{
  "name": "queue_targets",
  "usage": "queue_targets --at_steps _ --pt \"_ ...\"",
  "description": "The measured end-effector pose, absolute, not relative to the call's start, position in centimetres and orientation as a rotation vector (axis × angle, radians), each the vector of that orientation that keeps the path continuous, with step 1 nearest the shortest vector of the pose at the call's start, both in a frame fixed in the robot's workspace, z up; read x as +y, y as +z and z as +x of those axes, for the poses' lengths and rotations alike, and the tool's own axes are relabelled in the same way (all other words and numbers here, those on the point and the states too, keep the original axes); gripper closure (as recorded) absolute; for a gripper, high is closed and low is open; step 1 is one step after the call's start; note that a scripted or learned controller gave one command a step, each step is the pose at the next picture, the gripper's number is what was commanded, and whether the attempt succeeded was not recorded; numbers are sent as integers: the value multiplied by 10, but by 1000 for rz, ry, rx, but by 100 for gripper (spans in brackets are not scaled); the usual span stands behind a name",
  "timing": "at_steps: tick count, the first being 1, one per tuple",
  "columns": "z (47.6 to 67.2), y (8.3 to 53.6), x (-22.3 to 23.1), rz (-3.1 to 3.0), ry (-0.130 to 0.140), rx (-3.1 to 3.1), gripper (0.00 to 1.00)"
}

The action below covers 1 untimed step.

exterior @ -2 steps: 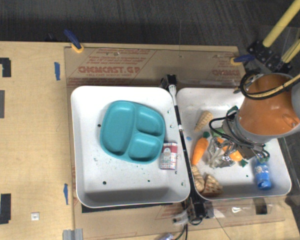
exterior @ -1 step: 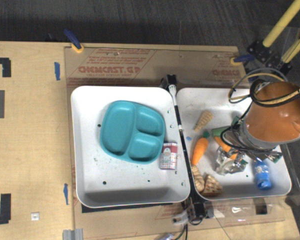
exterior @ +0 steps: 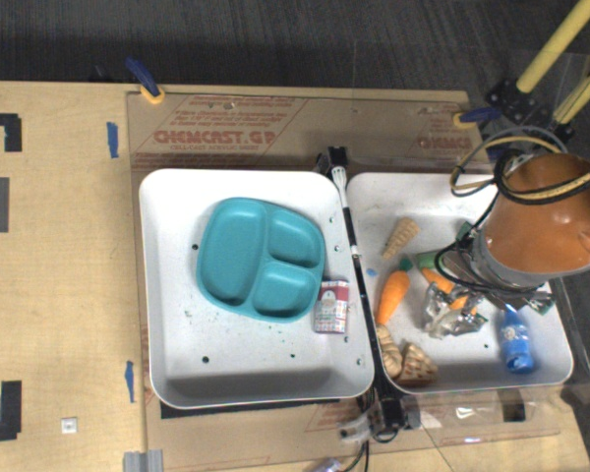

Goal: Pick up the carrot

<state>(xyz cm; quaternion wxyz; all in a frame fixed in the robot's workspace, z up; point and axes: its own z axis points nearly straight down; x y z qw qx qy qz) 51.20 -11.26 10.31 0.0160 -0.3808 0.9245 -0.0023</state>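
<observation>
Left of my gripper (exterior: 450, 315), just beside it, the carrot (exterior: 392, 296) lies free in the right bin (exterior: 556, 362): smooth, orange, tapered, green-tipped. I cannot tell how the metal gripper is set. A ridged beige cone (exterior: 401, 235) lies beyond the carrot, a blue bottle (exterior: 516, 343) on the gripper's other side. Farther left, the left bin (exterior: 167, 293) holds a glossy teal divided plate (exterior: 261, 258) and small can (exterior: 331, 307).

Glossy plastic carrot (exterior: 392, 296); smooth matt teal plate (exterior: 261, 259); white plastic bins (exterior: 167, 293); matt cardboard-brown worktop (exterior: 59, 264).
</observation>
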Motion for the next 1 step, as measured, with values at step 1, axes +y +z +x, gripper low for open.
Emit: queue_targets --at_steps 1 --pt "522 92 -97 -1780 -12 2580 100"
